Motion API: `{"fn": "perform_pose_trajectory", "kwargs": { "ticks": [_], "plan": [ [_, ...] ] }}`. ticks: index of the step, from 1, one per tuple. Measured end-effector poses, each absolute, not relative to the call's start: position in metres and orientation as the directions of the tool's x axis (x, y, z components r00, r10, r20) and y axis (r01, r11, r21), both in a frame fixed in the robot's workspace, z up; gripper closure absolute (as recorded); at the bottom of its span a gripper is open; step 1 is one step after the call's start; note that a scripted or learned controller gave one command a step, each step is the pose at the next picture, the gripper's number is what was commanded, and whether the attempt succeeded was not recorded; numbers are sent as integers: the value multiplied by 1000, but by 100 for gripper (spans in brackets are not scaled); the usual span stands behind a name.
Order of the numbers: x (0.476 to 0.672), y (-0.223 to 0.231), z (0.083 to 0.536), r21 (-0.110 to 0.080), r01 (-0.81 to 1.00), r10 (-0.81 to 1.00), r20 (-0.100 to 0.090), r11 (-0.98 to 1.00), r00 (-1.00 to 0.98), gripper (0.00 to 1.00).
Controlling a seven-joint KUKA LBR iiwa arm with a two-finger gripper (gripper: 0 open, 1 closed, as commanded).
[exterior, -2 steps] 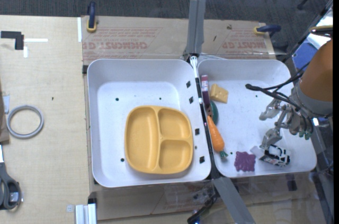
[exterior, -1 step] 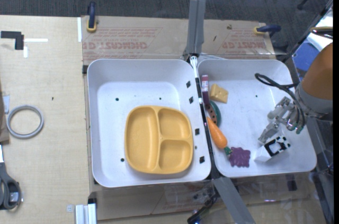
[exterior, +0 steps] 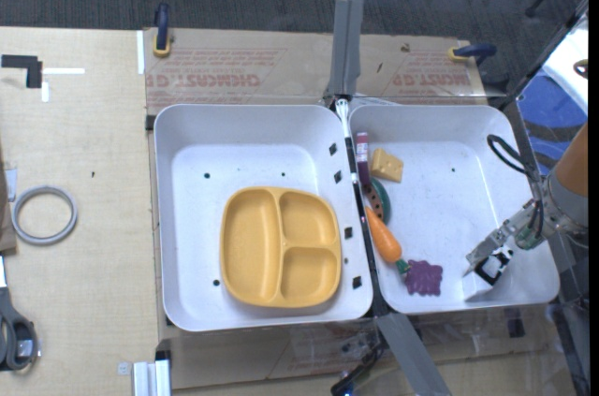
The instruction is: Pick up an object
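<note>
Arm enters at right edge, wrist angled down and leftward. Gripper (exterior: 488,260) low at near right; finger state unresolved, nothing seen between them.

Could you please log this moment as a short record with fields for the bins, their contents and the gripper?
left bin: holds a yellow divided plate
right bin: toy food along its left wall
items in right bin: cheese wedge, carrot, purple grapes, a dark pen-like stick
gripper: low in the right bin's near right corner, apart from the toy food
held object: none seen
bench items left of bins: grey tape ring, scissors
</note>
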State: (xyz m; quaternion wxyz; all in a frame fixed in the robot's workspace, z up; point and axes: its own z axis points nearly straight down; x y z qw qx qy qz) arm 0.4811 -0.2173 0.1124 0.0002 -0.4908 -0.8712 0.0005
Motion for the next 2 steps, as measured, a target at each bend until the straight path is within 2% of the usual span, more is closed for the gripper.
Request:
{"fn": "perform_pose_trajectory", "kwargs": {
  "ticks": [1,2],
  "plan": [
    [490,-221,91,-1,848,848,0,530,-530,0],
    [491,-220,100,-2,846,846,-1,533,-533,100]
  ]
}}
